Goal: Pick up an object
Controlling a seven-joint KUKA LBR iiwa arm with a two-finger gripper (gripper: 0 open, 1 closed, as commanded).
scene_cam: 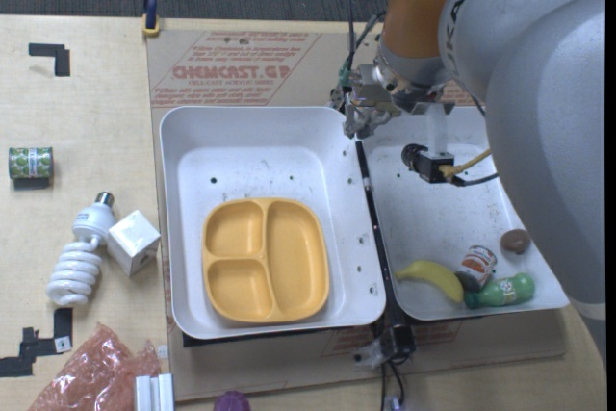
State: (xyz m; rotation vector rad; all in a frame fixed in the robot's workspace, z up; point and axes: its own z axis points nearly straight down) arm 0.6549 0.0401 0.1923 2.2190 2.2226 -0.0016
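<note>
Gripper hangs over the back rim where the two bins meet; I can't tell its state. Banana, green bottle and small can lie together in the right bin's front corner; a yellow divided plate sits in the left bin.

Yellow tray fills left bin's front, back strip open (right bin's middle too)

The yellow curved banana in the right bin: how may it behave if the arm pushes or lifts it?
The yellow curved banana probably pivots rather than rolls, given its bend. It touches the small can and green bottle, so pushing likely shifts them too. Its smooth skin may slip.
</note>
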